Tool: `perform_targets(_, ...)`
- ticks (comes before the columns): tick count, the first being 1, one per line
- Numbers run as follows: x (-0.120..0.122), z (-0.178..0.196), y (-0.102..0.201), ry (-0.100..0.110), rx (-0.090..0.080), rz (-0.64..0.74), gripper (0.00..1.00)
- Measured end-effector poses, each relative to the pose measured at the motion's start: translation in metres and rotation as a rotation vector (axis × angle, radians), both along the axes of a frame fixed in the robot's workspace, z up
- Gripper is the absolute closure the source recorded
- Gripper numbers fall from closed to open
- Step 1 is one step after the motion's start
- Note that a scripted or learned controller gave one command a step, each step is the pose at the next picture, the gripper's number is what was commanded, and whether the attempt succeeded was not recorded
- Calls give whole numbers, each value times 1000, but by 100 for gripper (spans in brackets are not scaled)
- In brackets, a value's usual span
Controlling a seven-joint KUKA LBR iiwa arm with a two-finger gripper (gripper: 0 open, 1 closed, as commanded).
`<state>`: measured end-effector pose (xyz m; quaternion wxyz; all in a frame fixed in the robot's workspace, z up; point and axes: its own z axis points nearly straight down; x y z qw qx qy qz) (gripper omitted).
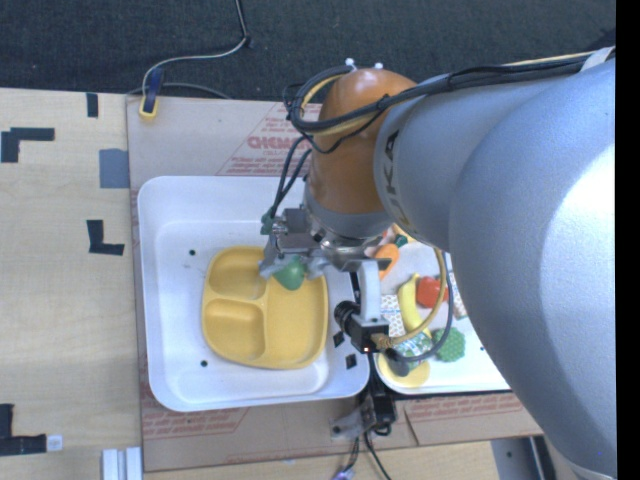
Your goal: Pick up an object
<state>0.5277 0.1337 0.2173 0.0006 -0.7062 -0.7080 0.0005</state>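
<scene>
My gripper hangs over the left white bin, above the upper right corner of a yellow divided plate lying in that bin. A small green object sits between the grey fingers, just above the plate's rim; the gripper is shut on it. The orange wrist band and the grey arm cover most of the right bin.
The right bin holds toy foods beside the arm: an orange piece, a red piece, a yellow piece and a green knobbly one. Cardboard lies under the bins. A cable runs at the back.
</scene>
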Motion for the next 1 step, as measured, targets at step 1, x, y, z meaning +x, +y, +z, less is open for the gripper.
perform_targets(1, -22, 36, -62, 0, -1, -2, 100)
